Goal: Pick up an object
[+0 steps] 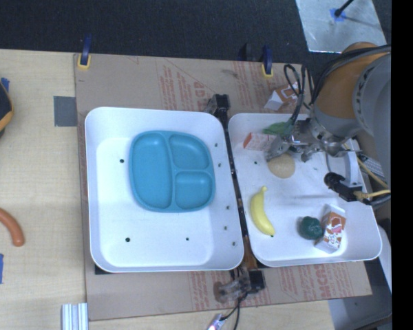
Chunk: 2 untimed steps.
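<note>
1. Wooden tabletop (34, 184) carries a brown cardboard sheet (158, 81), and on it two white bins lie side by side.
2. The left bin (103, 246) holds a blue divided plate (172, 170).
3. The right bin (289, 249) holds a yellow banana (262, 213), a dark green round object (309, 227), a small carton (334, 229) just beside it, and a pale round object (282, 166) near the far wall.
4. The gripper (292, 146) hangs low over the pale round object, maybe touching it. Whether its fingers are wide or narrow, I cannot tell; cables and metal parts hide them.
5. I judge the pale object is light and smooth, so it can roll or slip. A hold across its widest middle seems the safest.
6. An orange sausage-like toy (8, 226) lies on the tabletop, well apart.
</note>
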Each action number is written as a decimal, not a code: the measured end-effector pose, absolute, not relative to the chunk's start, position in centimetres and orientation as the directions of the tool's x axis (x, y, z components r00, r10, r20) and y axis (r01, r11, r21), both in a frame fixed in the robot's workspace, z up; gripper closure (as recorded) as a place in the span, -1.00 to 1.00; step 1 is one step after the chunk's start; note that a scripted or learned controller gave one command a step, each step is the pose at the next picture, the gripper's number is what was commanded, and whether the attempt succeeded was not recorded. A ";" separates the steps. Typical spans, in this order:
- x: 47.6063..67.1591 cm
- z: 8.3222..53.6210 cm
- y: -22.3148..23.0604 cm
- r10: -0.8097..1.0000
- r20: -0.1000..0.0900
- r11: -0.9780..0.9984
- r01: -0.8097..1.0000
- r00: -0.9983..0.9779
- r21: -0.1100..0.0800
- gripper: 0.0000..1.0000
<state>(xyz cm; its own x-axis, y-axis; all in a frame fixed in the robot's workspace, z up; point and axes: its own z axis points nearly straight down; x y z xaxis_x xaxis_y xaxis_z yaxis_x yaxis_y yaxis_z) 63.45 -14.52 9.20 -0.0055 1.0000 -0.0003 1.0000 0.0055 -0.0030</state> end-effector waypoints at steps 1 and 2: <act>63.2 19.3 -5.7 1.000 0.001 0.005 1.000 -0.005 -0.001 -1.00; 56.9 20.2 -7.4 1.000 -0.001 0.004 1.000 -0.004 -0.004 -1.00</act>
